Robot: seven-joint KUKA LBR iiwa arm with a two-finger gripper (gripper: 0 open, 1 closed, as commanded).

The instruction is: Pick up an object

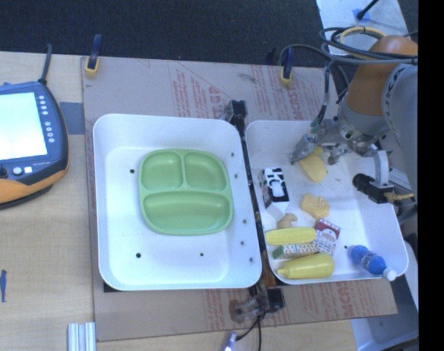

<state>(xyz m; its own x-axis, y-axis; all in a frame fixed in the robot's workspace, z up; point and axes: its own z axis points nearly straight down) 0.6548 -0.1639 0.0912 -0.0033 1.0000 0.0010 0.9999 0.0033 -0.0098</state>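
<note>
**Gripper down on a yellow piece in the right bin, lift not yet shown**

Brown cardboard [207, 86] covers the wooden bench beneath two white bins, with a teach pendant [20, 141] lying off to the left. Inside the left bin [112, 262] sits a green divided plate [185, 191]. Toy food is scattered across the right bin [386, 221]: a corn cob [290, 235], a yellow banana-like piece [306, 267], a small red-and-white carton [326, 232], a blue bottle [368, 260], a black-and-white box [275, 184] and a pale yellow chunk [315, 205].

At that bin's far end the gripper [314, 151] hangs low, its fingers spread apart on either side of the top of a yellow wedge [314, 168]. Whether they touch it cannot be told. The wedge appears to rest on the bin floor, so the approach looks done; closing and lifting remain.
</note>
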